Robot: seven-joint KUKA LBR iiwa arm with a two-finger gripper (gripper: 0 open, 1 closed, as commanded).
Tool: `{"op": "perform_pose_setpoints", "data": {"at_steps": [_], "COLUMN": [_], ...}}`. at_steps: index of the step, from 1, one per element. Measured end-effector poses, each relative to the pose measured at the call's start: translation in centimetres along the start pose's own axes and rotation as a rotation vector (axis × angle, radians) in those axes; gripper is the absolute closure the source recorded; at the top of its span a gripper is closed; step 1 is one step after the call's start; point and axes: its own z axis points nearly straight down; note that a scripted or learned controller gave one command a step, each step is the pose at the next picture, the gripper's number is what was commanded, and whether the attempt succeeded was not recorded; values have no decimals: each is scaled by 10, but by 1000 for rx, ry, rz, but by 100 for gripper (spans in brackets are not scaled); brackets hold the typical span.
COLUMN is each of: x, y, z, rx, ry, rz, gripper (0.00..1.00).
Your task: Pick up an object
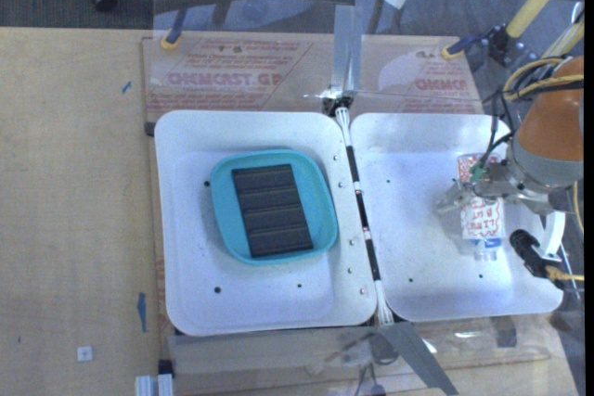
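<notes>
Two shallow white bins sit side by side on the bench. Inside the left bin (pixel 186 292) a teal tray (pixel 271 206) lies flat, with a dark ribbed block (pixel 271 210) on it. Over the right bin (pixel 418 283), near its right wall, the gripper (pixel 475 198) hangs above a small bottle with a red-and-white label (pixel 482 220); whether its fingers are apart, together or clamped I cannot tell.

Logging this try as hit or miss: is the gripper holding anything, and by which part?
Cannot be told. The gripper is down at the top end of the clear labelled bottle in the right bin, but no grasp is visible.
</notes>
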Motion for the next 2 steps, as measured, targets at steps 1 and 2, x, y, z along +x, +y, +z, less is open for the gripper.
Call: {"op": "perform_pose_setpoints", "data": {"at_steps": [1, 2], "x": [73, 71], "y": [-17, -17], "z": [8, -2], "rx": [-6, -9], "ry": [2, 0], "rz": [-173, -169], "gripper": [0, 100]}}
